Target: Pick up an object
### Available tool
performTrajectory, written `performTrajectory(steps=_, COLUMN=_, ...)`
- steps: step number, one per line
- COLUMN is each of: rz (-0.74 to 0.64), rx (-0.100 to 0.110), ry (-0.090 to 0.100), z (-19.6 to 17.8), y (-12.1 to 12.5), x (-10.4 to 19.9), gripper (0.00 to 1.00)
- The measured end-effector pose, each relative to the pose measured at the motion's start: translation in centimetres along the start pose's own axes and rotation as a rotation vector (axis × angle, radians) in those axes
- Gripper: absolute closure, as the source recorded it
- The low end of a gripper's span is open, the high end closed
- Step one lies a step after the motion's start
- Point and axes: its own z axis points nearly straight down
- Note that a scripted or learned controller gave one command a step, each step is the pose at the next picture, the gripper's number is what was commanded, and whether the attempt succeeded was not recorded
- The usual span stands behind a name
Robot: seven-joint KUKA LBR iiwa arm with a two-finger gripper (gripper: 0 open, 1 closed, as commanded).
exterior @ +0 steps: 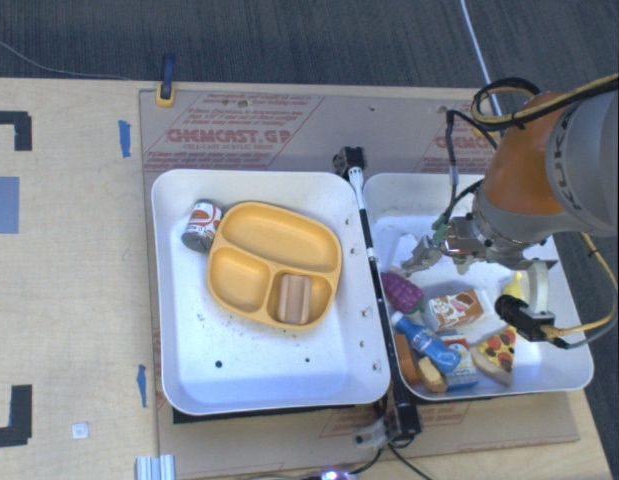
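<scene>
End effector seen low in right bin; finger state cannot be told, nothing seen held. Purple toy nearby judged light, rigid, slippery; grasp across narrow middle advised.

Dark grey carpet floor behind; pale wood bench w/ blue tape bits.

On the desk sit two white bins. The left bin holds a yellow divided tray and a small can beside it. The pincer hangs over the right bin, above a purple toy, snack box and pizza slice
</scene>
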Motion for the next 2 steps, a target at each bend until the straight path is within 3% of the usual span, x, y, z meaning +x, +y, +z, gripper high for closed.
performTrajectory(steps=1, rz=0.0, rx=0.0, ry=0.0, z=3.4, y=-3.7, x=-4.6, gripper=0.0)
performTrajectory(steps=2, rz=0.005, rx=-0.019, ry=-0.012, z=3.6, y=-7.8, x=-2.1, gripper=0.0)
